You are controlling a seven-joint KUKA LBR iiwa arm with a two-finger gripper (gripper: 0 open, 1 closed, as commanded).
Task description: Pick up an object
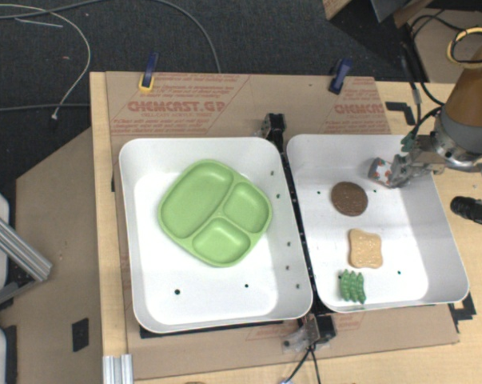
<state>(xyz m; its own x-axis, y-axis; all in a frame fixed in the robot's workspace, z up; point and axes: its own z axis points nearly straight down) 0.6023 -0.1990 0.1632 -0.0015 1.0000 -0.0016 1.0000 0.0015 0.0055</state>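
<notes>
White plastic is lining both bins, and I am reaching into the right bin (432,278) from its far right corner. My end effector (392,171) is hanging low over that bin's upper part, near the brown round patty (349,198), which is lying just below and to the left of it, apart from it. I cannot tell how my end effector is set, and nothing is showing in its grip.

Three candidates for picking are lying in a loose column down the middle of this bin: the patty, then a tan slice of toast (366,250), then a small green bunch (352,286), perhaps toy vegetables, near the front wall. They are sitting apart from one another, which I judge is leaving room to come down on any one of them. The patty is looking like the natural target, being closest.

The left bin (145,286) is carrying a green divided plate (215,212), lying flat and turned at a slant. Both bins are sitting on a cardboard-covered surface (105,214), with blue clamps (149,70) pinning the sheet at the back edge, presumably so nothing slides.
</notes>
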